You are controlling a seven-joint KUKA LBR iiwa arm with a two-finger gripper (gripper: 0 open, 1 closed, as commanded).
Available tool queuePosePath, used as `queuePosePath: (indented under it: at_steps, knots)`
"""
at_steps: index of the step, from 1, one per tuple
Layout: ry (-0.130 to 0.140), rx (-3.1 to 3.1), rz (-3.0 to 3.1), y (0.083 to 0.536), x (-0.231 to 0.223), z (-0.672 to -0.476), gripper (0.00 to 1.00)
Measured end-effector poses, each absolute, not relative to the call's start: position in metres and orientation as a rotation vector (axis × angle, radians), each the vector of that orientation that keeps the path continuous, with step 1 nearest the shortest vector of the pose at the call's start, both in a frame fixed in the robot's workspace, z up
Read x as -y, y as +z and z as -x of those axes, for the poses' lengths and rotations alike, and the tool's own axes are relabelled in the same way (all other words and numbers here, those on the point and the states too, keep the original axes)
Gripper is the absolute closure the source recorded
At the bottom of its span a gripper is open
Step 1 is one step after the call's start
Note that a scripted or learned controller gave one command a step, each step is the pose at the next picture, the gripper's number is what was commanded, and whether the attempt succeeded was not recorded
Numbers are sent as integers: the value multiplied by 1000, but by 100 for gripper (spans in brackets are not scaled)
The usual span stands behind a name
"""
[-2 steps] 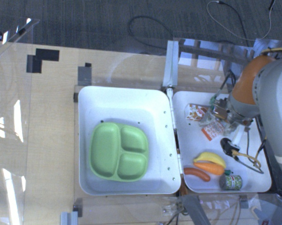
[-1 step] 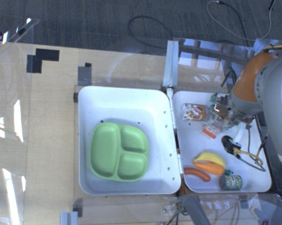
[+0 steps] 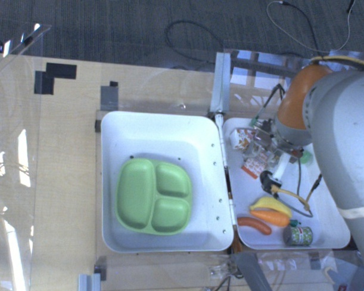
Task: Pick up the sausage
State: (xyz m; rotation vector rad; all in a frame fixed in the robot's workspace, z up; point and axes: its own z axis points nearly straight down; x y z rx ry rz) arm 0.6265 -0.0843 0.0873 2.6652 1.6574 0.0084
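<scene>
The sausage point(image 3: 254, 225), reddish-orange and long, lies at the near edge of the right bin point(image 3: 329, 201), close to its left wall. My gripper point(image 3: 262, 149) hangs over the far part of that bin, above some crumpled packets point(image 3: 244, 139). It is well apart from the sausage, with the middle of the bin between them. The grey arm with its orange band point(image 3: 298, 98) comes in from the right.
Just beyond the sausage lie an orange carrot-like piece point(image 3: 275, 218) and a yellow banana point(image 3: 269, 203). A green can point(image 3: 298, 235) rests at the near right of the right bin. The left bin point(image 3: 164, 129) holds a green divided plate point(image 3: 153, 196).
</scene>
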Motion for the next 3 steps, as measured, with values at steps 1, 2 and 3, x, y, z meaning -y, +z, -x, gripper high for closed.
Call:
queuePosePath:
  at_steps: [1, 2, 3]
  knots:
    - [13, -1304, -2854, 88, 95, -598, 100]
    - [6, -1189, -2906, 87, 93, -618, 100]
    - [-2, -1193, -2910, 87, 97, -622, 100]
